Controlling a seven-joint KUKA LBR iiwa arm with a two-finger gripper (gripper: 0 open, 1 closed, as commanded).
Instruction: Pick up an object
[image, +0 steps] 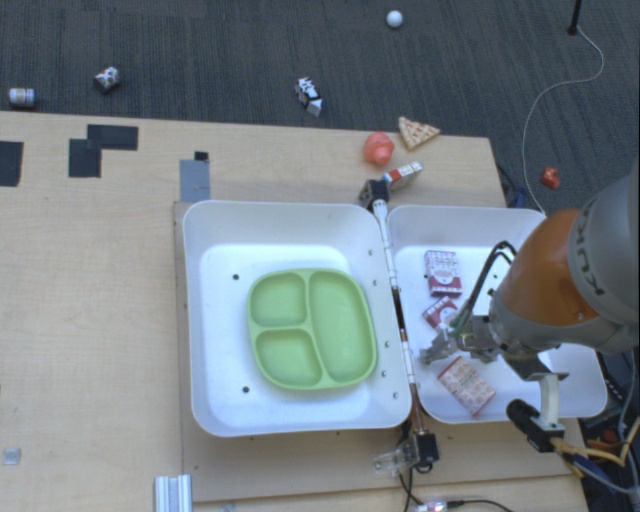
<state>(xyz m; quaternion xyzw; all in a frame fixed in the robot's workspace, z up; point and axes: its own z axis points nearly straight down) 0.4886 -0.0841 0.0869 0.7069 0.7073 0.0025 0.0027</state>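
Bins are sitting side by side on the wooden surface (90, 300), and I am reaching into the right bin (590, 395) from the right edge of the view. My hand (445, 347) is hanging low over the middle of that bin, near its left wall. At this angle I cannot tell whether my hand is gripping anything, because the metal tip is blurring into the items under it.

Three small packets are lying in the right bin. A red-and-white packet (441, 270) is resting toward the far end. A smaller dark red packet (438, 312) is sitting just nearer, close beside my hand. A third red-patterned packet (466, 385) is lying flat just below my hand, tilted at a diagonal.

The left bin (215, 300) is holding a pale green divided plate (312, 330) with three compartments, sitting flat at the middle.

Beyond the bins, a red ball (378, 149), a toy pizza slice (418, 132) and a small red-and-white tube (405, 174) are lying at the far edge of the surface. Black tape patches (100, 148) are marking the surface at the far left.
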